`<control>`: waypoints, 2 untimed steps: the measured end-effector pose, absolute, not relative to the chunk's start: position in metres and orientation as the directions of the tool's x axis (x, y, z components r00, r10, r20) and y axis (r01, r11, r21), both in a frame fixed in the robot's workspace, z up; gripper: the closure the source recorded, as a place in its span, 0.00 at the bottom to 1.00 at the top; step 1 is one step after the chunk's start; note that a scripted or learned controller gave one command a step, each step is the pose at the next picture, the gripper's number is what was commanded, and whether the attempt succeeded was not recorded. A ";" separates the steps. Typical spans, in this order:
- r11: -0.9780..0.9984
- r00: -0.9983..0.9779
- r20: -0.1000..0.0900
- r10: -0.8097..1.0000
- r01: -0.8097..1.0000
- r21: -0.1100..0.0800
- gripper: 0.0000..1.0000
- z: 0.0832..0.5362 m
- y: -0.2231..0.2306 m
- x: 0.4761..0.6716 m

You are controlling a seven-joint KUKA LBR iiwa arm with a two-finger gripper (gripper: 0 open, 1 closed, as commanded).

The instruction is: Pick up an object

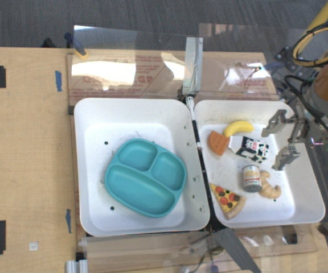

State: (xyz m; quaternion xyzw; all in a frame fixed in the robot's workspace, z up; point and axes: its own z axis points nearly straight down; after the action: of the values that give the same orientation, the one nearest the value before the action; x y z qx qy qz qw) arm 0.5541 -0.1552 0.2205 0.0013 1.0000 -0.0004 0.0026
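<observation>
Pincer (282,140) (fingers spread) hovers just right of the can (251,178).

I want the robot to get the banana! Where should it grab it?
Probably across the middle of the banana, coming straight down from above. It lies flat in the right bin, its curved body narrowest across, with bare floor along its upper side. The orange waffle sits close at its left end, so avoid that end.

One fixed cam above the desk (21,152), looking down at a slant, mid distance. Both white bins in frame side by side: left bin (90,124), right bin (306,203). Far edge of desk at top, grey floor (152,4) beyond. Arm (326,84) enters from frame right.
</observation>
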 end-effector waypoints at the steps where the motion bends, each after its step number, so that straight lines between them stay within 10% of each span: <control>1: 0.999 -0.998 -0.014 -0.053 -0.053 -0.002 0.00 0.090 -0.103 0.570; 2: 0.999 -0.998 -0.029 -0.054 -0.054 -0.004 1.00 0.103 -0.102 0.574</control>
State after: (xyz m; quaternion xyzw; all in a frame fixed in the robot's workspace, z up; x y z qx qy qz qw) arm 0.5744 -0.1017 0.1033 -0.0270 0.9995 -0.0018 0.0145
